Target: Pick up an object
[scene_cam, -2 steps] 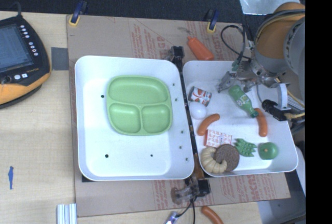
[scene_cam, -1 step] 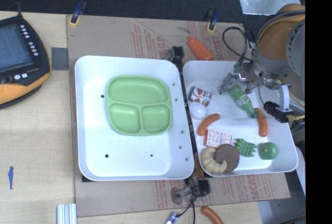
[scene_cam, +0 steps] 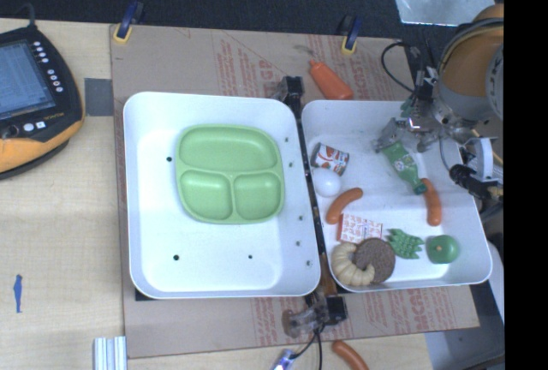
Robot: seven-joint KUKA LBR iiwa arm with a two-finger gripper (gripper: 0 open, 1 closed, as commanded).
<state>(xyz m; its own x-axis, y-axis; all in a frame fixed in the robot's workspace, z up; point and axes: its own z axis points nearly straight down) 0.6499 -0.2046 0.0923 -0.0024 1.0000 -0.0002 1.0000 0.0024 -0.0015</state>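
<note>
Lying in the right bin (scene_cam: 462,274) is a green bottle (scene_cam: 402,164), tilted, with its thin end pointing down toward the right. It is green with a paler label on its side. The gripper (scene_cam: 413,127) sits right over the top end of the bottle, at the upper right of the bin. I cannot tell how wide it is, or if it has hold of the bottle.

Just beside the bottle's lower end is a small sausage (scene_cam: 433,202), standing almost straight up and down. A second sausage (scene_cam: 343,203) lies more to the left, near a white egg (scene_cam: 326,183). Above the egg is a small red and white carton (scene_cam: 330,158). Lower down is a red and white packet (scene_cam: 360,228). Below it a brown cookie (scene_cam: 374,258) rests on a tan donut (scene_cam: 349,265). To the right of these are a leafy green toy (scene_cam: 405,242) and a green apple (scene_cam: 442,249).

The left bin (scene_cam: 145,188) holds a green tray (scene_cam: 229,172) with three parts.

An orange carrot (scene_cam: 330,80) lies on the cardboard (scene_cam: 214,60) above the bins. A tablet (scene_cam: 34,94) with an orange edge sits on the far left.
</note>
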